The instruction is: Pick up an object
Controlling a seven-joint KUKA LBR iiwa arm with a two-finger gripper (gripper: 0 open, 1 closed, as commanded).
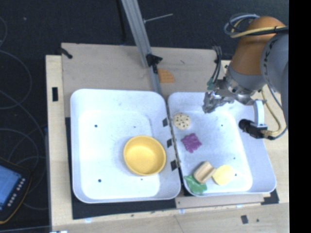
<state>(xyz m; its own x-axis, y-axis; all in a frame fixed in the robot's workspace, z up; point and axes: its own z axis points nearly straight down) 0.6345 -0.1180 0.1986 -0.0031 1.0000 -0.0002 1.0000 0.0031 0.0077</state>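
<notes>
Nearest the camera, along the front wall of the right bin (257, 178), lie three items close together: a green piece (194, 185) in the front left corner, a tan cylinder-like block (203, 171) touching it, and a yellow rounded piece (223, 175) just beside the block. All appear to be small toy-food items, judged light and fairly stiff. The yellow piece looks smooth and may slip, so a hold across its narrow width is advised. The tan block offers parallel sides and is judged the easier grasp, though its neighbours crowd it.

In the left bin (87, 110) sits a yellow bowl (144, 155), upright, near the front right. Judged light and rigid, it could be taken only by the rim.

Mid-bin on the right, a purple lumpy item (191, 142) lies apart from the others, with clear floor around it; possibly soft, it is judged the least obstructed candidate. Just beyond it, a round tan biscuit-like disc (181, 121) lies flat near the dividing wall. Being flat, it would be hard to get fingers under.

Farthest, the gripper (210, 106) hovers over the back of the right bin, above and to the right of the disc, nothing held. Whether it is apart or together cannot be told. The surface (107, 67) beyond carries a small orange tag (165, 76).
</notes>
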